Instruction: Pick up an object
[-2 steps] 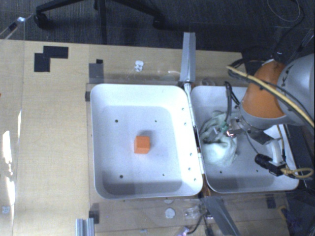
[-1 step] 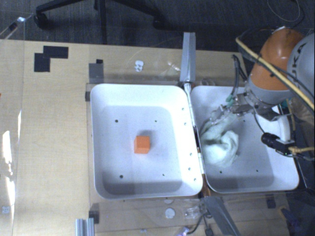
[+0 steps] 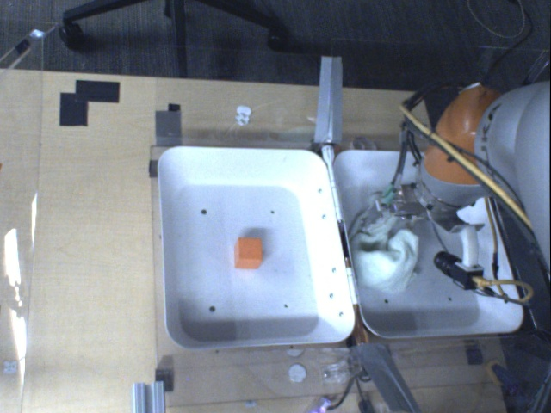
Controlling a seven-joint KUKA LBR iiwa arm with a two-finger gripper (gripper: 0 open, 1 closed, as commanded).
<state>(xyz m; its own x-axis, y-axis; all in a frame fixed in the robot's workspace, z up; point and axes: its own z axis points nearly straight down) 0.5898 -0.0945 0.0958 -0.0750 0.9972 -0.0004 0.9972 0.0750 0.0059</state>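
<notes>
Where the pale wooden bench (image 3: 86,256) ends at the far side, dark carpet begins, and the black legs of a chair base (image 3: 176,11) stand on it. Two shallow white bins sit side by side on the bench. The left bin (image 3: 185,317) holds a small orange cube (image 3: 249,253) near its middle, well apart from the walls. The right bin (image 3: 430,317) holds a crumpled white cloth (image 3: 389,261) against its left side. The arm (image 3: 465,144) reaches in from the right, its gripper (image 3: 383,218) low over the cloth's far edge; whether it is apart or together, I cannot tell. Black tape marks (image 3: 86,100) lie far left.
</notes>
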